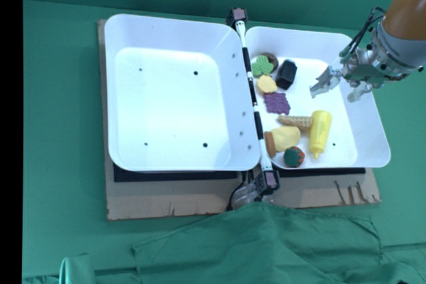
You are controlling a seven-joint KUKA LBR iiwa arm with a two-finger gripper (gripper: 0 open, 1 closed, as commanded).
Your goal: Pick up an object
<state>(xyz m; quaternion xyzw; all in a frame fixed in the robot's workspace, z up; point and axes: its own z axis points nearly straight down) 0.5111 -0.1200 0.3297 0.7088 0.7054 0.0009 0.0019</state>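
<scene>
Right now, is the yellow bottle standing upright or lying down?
Lying down. The yellow bottle rests on its side on the floor of the right bin, nozzle toward the near rim, beside the cone.

I see two white bins: the left bin point(174, 106) with small dark dots on its floor, and the right bin point(363, 123) with coloured pieces in it. There I make out a green ridged piece point(264, 64), a black block point(286, 74), a pale yellow piece point(267, 84), a purple leaf shape point(277, 102), a tan cone point(295, 121), a yellow bottle point(319, 132), an orange-and-cream wedge point(281, 140) and a red-and-green ball point(294, 156). My arm's band point(407, 6) is orange, the gripper point(339, 85) grey metal. The cloth point(60, 110) is teal green and the board point(173, 203) beneath is brown cardboard.
</scene>
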